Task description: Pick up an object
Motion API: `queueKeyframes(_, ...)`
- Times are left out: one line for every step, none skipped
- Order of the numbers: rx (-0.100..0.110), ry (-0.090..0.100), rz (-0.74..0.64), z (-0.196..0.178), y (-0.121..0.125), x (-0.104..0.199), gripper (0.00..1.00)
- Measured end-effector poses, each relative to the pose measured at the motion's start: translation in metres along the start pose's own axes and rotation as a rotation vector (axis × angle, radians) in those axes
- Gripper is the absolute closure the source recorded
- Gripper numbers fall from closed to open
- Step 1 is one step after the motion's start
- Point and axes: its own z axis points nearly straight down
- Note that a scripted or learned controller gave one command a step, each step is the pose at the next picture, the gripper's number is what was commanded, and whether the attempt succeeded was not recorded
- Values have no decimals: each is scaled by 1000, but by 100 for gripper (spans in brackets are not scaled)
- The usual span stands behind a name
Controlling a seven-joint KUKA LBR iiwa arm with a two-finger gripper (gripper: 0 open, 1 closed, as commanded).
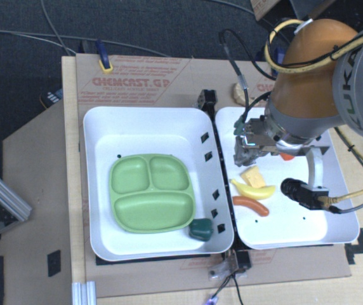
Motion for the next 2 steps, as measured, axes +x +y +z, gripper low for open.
queueKeyframes(1, 0, -1, 8, -1, 57, 100)
queueKeyframes(0, -2, 5, 7, -1, 54, 0)
